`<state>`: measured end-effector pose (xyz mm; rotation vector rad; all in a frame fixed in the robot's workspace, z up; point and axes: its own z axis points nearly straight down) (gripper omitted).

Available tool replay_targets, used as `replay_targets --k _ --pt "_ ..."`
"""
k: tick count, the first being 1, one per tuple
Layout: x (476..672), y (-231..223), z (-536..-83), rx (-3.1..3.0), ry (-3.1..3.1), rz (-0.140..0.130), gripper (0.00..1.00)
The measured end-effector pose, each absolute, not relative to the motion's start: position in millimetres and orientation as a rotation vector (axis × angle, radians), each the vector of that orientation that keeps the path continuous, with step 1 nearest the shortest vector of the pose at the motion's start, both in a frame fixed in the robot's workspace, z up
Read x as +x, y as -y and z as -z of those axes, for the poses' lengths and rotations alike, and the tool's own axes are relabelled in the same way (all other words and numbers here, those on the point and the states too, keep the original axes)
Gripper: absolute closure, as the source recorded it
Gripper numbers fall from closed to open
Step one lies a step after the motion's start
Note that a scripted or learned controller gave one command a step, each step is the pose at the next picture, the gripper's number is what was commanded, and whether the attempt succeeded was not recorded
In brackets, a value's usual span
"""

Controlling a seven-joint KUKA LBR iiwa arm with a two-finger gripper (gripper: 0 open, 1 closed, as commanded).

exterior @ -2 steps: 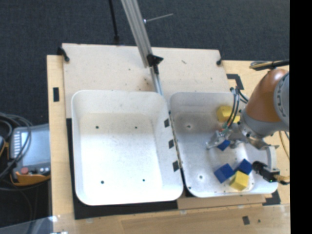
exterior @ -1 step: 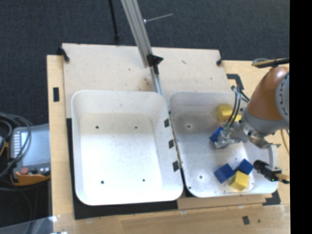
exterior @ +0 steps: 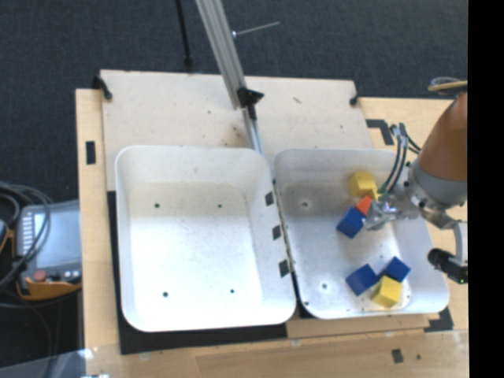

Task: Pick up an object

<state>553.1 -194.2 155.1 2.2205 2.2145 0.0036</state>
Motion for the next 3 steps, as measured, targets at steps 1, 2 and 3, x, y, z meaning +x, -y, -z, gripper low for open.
replay_targets --k 1,2,3 --pt "556.1 188 -202 2.213 -2.221 -0.005 1.0" --pt "557.6 189 -235 2.213 -2.222 -0.004 1.0" --pt "548.1 140 -226 2.215 -2.228 0.0 1.0"
